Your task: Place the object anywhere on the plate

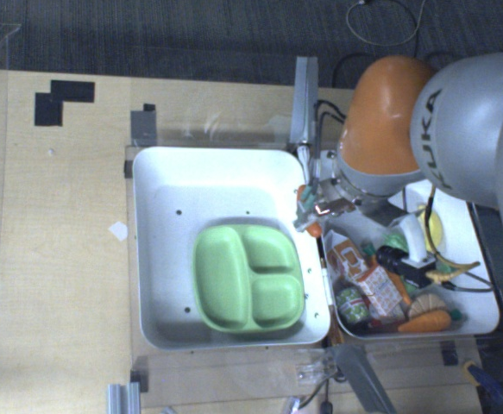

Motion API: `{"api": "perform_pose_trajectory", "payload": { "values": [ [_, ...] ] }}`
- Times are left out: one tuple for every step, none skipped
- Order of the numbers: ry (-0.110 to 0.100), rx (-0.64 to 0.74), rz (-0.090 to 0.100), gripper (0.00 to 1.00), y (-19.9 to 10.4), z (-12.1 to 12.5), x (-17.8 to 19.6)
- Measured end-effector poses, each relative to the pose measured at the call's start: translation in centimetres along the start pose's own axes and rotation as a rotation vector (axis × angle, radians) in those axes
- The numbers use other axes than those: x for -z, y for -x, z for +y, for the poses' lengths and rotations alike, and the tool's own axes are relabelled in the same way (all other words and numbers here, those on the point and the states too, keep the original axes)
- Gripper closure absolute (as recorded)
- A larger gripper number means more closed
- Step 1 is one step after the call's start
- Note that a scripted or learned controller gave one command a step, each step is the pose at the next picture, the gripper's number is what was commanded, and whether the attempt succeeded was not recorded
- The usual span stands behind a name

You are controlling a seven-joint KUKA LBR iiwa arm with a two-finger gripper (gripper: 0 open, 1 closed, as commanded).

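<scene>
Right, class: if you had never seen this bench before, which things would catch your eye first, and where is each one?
First, the big grey arm with its orange band, reaching in from the right and covering much of the right bin. Next, the bright green divided plate, lying in the lower part of the left bin. Then the colourful jumble in the right bin, with a carrot at its near edge.

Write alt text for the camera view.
A grey and orange robot arm reaches from the right, its gripper at the divide between two white bins. The left bin holds a green divided plate; the right bin holds assorted toy food.
</scene>
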State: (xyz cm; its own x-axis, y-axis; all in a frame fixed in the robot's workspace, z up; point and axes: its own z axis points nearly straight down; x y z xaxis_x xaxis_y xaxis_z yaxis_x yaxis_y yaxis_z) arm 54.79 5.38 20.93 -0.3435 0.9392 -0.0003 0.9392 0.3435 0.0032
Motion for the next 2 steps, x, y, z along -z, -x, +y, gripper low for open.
{"api": "perform_pose_trajectory", "payload": {
  "values": [
    [0.001, 0.139, 0.0, 1.0, -7.53, 2.72, -1.93],
    [0.001, 0.138, 0.0, 0.0, -7.48, 2.72, -1.91]
  ]
}}
